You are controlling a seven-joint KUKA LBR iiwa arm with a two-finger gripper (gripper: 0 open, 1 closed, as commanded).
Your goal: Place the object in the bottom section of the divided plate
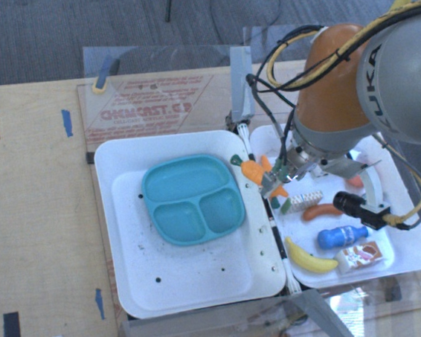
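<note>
A teal divided plate (193, 199) lies in the left bin (131, 269), with one wide section on its far side and two smaller ones on its near side; all three look bare. An orange carrot (252, 171) with a green top sits over the wall between the two bins. The gripper (281, 173) hangs under the arm's orange band, right beside the carrot's right end. A second orange bit (277, 191) shows just below the gripper. The wrist hides how the gripper meets the carrot.
The right bin (417, 251) holds a banana (310, 258), a blue bottle (341, 235), a red sausage (321, 211), a pale ridged piece (306, 200) and a small printed box (363, 255). Yellow and black cables loop over the arm.
</note>
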